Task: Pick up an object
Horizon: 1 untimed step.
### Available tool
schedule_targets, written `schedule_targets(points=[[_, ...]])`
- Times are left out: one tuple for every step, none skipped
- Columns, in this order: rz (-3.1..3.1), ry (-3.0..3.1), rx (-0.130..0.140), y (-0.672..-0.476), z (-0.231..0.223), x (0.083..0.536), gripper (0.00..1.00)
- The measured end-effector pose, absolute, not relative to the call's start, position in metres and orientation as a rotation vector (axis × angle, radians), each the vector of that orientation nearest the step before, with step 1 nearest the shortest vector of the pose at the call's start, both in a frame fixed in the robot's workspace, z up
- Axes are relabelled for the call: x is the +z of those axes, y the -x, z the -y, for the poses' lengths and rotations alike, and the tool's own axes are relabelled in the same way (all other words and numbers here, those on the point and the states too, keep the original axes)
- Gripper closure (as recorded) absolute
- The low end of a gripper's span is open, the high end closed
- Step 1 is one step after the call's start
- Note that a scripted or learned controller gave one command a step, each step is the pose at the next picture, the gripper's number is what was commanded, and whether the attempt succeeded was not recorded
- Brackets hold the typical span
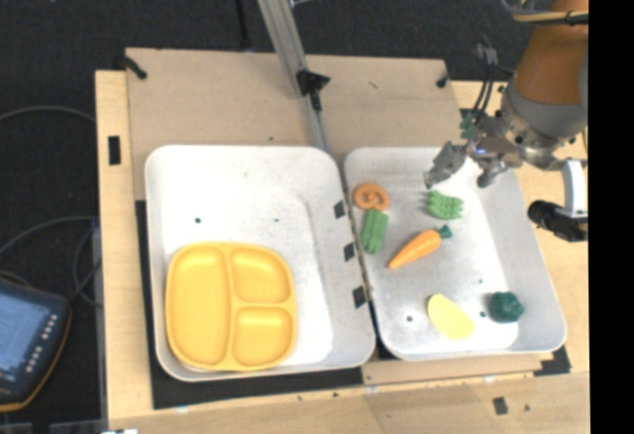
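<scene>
Partly cut off: arm (pixel 555 55); claw (pixel 464 164) open above lettuce (pixel 445 205).

Tan bench (pixel 218 95) bearing two shallow white bins side by side. Left bin (pixel 248 184) holding a yellow divided plate (pixel 231 305). Right bin (pixel 515 264) holding an orange slice (pixel 369 195), cucumber (pixel 373 230), carrot (pixel 414 248), light green piece (pixel 445 206), yellow piece (pixel 450 315) and dark green piece (pixel 505 306).
</scene>
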State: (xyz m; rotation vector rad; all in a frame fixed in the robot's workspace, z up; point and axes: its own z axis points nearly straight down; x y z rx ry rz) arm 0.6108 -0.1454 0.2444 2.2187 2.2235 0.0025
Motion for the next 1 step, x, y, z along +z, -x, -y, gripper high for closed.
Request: schedule_targets(points=[[-2.233,-2.218,-0.004,-0.5566,0.0651,0.1985,0.00]])
